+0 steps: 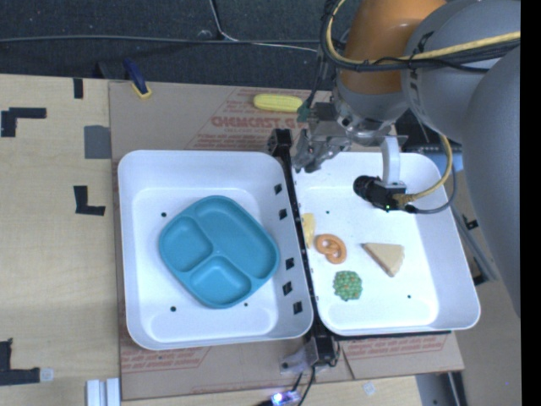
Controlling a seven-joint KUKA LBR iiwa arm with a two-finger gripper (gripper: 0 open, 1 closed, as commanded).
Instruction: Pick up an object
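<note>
In the right bin (pixel 423 311) lie a pretzel (pixel 330 247), a tan wedge of cheese or bread (pixel 385 256), a green broccoli-like piece (pixel 347 285) and a small yellow piece (pixel 308 224) against the left wall. My gripper (pixel 308 152) hangs over the bin's back left corner, well behind these objects. I see nothing held between its fingers. The left bin (pixel 135 184) holds a blue divided plate (pixel 218 249).
A yellow corn-like object (pixel 277 102) lies on the cardboard behind the bins. A black cable connector (pixel 376 190) dangles over the right bin's back area. The grey arm and orange band (pixel 389 24) fill the upper right.
</note>
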